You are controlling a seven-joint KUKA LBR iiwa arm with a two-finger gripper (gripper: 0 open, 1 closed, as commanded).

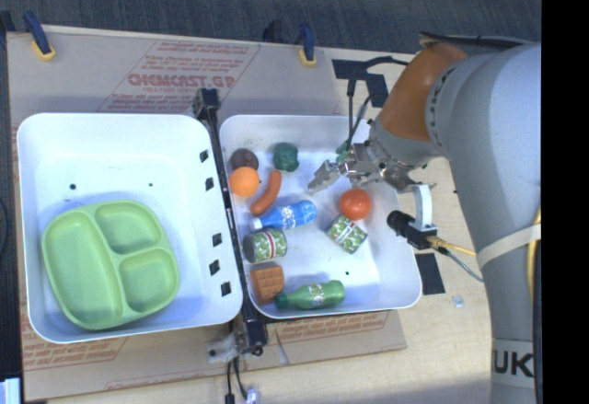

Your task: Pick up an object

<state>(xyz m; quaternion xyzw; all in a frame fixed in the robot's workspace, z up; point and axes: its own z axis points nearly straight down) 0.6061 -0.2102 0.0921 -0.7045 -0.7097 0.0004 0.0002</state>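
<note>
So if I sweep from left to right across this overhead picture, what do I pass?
Green tray → orange ball → blue bottle → tomato → gripper, with the grey arm behind it.

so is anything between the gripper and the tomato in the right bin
Nothing visible stands between them. The gripper hovers just above and left of the tomato, with bare bin floor between. A green patterned can lies close below the tomato, on its far side from the gripper.
</note>
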